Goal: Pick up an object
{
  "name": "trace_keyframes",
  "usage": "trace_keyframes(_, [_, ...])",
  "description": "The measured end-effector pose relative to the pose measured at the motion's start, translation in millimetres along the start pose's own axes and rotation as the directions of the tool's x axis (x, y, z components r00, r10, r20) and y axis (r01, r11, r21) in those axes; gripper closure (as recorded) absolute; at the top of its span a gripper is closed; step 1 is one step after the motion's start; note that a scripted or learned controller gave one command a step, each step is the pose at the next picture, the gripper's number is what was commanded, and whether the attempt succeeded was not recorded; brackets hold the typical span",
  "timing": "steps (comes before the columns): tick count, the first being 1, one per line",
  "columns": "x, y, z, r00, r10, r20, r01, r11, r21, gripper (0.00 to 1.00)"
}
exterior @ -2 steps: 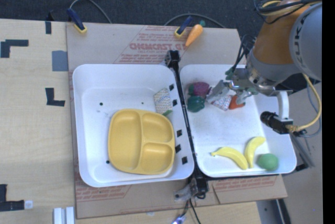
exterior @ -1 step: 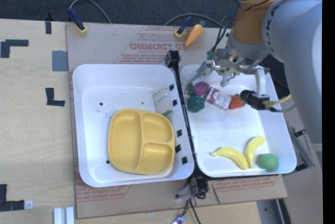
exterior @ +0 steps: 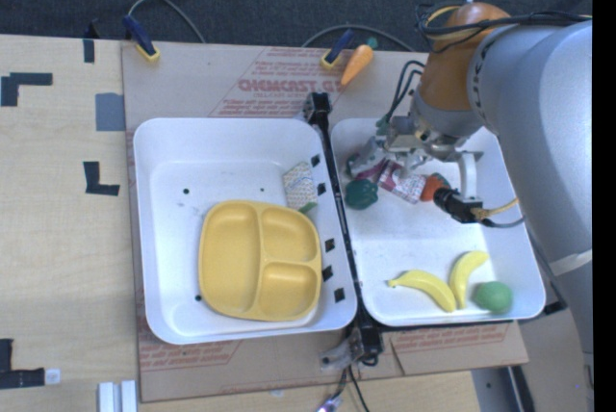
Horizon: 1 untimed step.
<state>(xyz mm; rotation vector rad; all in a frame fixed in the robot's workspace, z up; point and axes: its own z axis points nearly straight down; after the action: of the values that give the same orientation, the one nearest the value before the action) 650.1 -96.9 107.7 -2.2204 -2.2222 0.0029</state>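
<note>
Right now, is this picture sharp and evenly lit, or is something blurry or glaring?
In the camera view, light is soft and even, with mild brightness on the white bins; the yellow plate and bananas look fairly crisp; the clutter under the gripper is small and muddled, hard to make out.

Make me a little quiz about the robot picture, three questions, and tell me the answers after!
1. True or false: the yellow tray lies in the left bin.
2. How many bananas lie in the right bin?
3. The gripper is over which bin: A) left, B) right?

Key:
1. True.
2. Two, beside a green ball.
3. B, near the small green thing and the red-and-white packet.
</note>
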Motion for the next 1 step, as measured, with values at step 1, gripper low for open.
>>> trace_keyframes(1, [-1.6,21.6,15.8,1.000,-0.002,0.004,0.002,1.000,-0.012,0.00])
